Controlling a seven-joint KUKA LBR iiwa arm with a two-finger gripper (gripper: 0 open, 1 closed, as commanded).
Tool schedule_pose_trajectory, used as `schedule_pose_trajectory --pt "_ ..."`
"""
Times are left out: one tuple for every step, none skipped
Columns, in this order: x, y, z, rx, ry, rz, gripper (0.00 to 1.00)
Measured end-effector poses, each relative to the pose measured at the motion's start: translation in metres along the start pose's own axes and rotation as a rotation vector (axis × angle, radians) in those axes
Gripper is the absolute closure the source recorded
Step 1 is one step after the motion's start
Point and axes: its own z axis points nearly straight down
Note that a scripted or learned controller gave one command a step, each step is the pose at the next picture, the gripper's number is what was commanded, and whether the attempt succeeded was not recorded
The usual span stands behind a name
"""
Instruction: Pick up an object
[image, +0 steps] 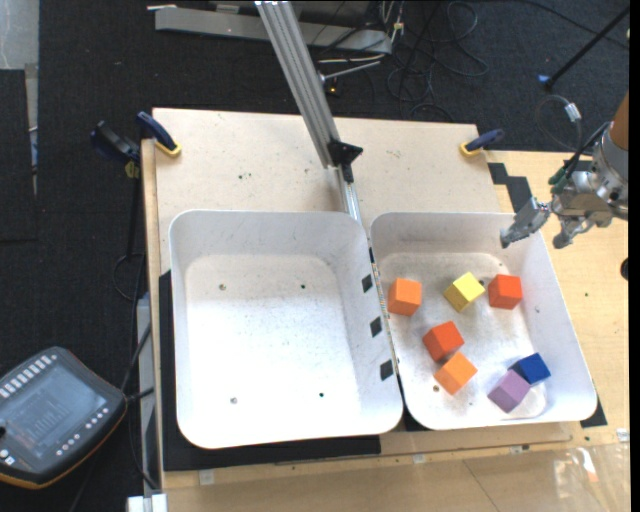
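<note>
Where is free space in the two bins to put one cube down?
The left bin has a bare floor from its wall to the divider. In the right bin, the back strip behind the yellow cube and the front-left corner beside the orange cube are bare. Its middle and front-right, near the purple cube, are crowded.

six cubes (455, 335) lie in the right bin (560, 330).

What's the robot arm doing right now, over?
Gripper open, above right bin's far edge, holding nothing. Seven blocks in that bin, red block nearest. Nothing in the way.
</note>
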Motion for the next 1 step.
schedule_pose_trajectory --pt "0.0001 0.0000 0.0000 0.001 -0.001 -0.001 0.00"
